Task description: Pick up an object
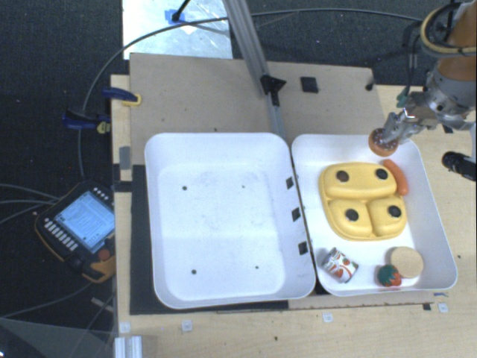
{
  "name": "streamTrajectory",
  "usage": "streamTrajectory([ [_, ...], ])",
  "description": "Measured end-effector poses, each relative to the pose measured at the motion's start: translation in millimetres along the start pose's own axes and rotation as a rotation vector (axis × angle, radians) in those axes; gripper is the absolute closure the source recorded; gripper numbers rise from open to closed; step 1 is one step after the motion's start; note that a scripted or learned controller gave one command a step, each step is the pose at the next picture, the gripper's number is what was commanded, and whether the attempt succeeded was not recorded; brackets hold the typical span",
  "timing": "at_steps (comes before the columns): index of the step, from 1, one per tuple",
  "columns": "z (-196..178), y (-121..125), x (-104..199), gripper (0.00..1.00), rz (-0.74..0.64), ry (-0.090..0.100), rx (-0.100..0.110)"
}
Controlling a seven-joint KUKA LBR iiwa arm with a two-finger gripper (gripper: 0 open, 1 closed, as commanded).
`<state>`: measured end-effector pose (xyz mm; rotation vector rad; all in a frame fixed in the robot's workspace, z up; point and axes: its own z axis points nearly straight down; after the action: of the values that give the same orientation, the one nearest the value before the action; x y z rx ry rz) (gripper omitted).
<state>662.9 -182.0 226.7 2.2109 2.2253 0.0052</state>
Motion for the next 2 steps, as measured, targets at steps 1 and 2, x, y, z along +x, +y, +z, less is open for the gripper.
streamTrajectory([
  [1,-13,1,0,1.0,0.0,0.0,0.001],
  [2,-3,-16,53,1.0,-0.002,0.002,0.006],
])
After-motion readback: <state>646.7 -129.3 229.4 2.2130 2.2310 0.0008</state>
